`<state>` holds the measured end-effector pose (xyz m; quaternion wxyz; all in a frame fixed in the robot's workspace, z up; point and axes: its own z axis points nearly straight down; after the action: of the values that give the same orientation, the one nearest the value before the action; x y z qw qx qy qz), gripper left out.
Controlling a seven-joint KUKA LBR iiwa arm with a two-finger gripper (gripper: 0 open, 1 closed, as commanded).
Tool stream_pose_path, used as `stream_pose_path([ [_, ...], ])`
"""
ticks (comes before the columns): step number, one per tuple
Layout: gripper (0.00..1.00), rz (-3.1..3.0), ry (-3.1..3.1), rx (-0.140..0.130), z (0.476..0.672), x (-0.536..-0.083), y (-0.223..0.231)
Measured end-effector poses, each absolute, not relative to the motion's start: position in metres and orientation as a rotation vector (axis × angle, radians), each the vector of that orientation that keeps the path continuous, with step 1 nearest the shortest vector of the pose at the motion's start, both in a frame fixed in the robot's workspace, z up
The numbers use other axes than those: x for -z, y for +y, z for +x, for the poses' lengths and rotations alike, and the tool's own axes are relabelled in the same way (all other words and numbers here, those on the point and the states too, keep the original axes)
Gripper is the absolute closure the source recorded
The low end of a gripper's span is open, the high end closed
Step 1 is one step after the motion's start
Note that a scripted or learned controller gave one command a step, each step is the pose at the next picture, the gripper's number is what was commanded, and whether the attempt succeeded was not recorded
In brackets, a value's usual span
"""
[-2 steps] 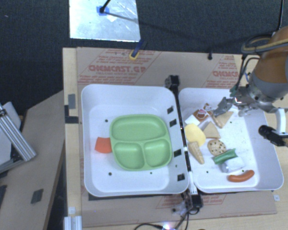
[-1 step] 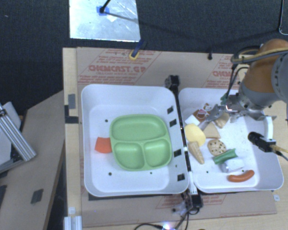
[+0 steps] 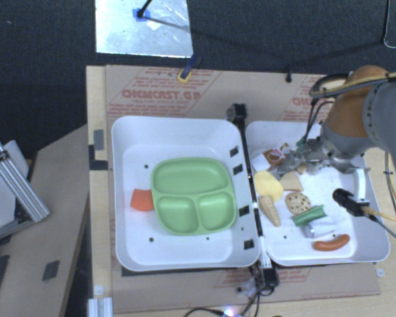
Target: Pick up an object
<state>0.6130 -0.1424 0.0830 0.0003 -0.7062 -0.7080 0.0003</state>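
Nearest me, red plastic sausage (image 3: pixel 330 244) lies in right white bin (image 3: pixel 376 246); beyond it, green bean (image 3: pixel 308 215), round cookie (image 3: pixel 297 202), yellow wedge (image 3: pixel 268 185). Farthest, my metal two-finger gripper (image 3: pixel 294 157) hovers, grip indiscernible.

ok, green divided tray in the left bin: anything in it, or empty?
Empty. The green tray shows bare compartments. The orange piece lies beside it on the left bin floor, outside the tray.
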Motion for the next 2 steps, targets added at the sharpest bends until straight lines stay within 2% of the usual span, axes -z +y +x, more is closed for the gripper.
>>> stream_pose_path([
  [1, 1.00, -2.220, -2.227, 0.003, 0.614, -0.096, -0.143],
  [2, 1.00, -2.220, -2.229, 0.005, 0.617, -0.139, -0.142],
])
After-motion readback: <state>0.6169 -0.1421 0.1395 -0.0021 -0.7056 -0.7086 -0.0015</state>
